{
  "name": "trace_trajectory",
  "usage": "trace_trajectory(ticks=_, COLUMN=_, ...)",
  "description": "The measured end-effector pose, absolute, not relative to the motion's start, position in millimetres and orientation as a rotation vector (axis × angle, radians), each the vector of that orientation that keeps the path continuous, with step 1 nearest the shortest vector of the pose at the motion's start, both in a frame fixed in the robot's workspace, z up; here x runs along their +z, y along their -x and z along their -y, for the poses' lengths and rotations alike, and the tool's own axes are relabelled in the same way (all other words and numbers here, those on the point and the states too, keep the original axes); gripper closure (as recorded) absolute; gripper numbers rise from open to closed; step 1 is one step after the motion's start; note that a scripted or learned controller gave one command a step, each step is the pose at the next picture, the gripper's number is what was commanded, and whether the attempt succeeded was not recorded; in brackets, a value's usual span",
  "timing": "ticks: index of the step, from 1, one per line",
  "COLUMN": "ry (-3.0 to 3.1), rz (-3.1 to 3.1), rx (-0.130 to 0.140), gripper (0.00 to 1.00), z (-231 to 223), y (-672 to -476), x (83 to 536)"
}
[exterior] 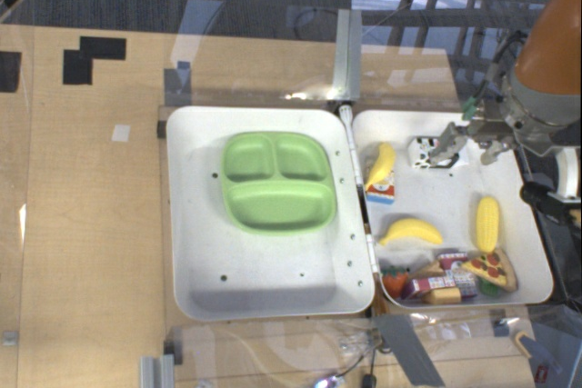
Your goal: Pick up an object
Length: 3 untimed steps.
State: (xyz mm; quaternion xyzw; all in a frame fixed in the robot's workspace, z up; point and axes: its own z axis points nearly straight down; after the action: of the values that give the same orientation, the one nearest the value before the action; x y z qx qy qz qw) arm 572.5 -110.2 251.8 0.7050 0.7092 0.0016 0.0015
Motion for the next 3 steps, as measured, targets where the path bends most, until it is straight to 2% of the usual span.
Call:
trace_trajectory(ticks=1, ry=-2.086, rz=-2.336, rx=0.01, gripper=0.0, z=96, y=-618.0, x=124)
trace_trajectory(ticks=2, ry=-2.075, rz=-2.326, rx=0.041, gripper=0.0, z=119, y=-598.6, x=101)
trace_trajectory(ticks=3, ry=-2.109, rz=-2.34, rx=-0.009, gripper=0.0, z=115, y=-643.9, x=100)
